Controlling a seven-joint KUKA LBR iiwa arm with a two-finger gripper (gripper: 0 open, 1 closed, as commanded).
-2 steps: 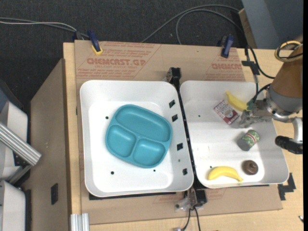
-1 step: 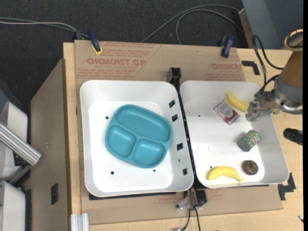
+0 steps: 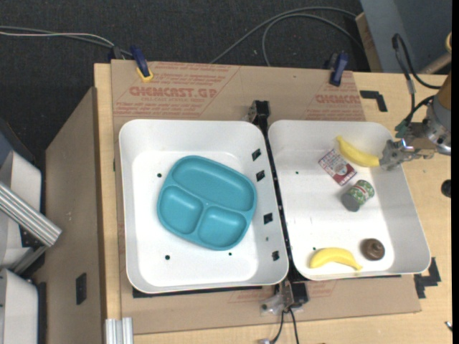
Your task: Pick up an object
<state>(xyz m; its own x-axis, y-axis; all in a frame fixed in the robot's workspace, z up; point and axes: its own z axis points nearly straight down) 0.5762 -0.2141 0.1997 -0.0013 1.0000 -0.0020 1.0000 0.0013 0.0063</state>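
Camera view is showing the gripper (image 3: 393,154) hanging at the right edge of the frame, over the right bin's (image 3: 401,260) upper right rim, just beside the end of a banana (image 3: 356,153) lying there. How wide it is standing I cannot tell, and nothing is visibly gripped. To pick well, it should be centring over the banana's middle and avoiding the red packet (image 3: 336,165) touching it. A small can (image 3: 357,193), a second banana (image 3: 334,259) and a brown round thing (image 3: 372,249) are lying lower down. The arm is cut off by the frame edge, and the packet's print is too small to read.
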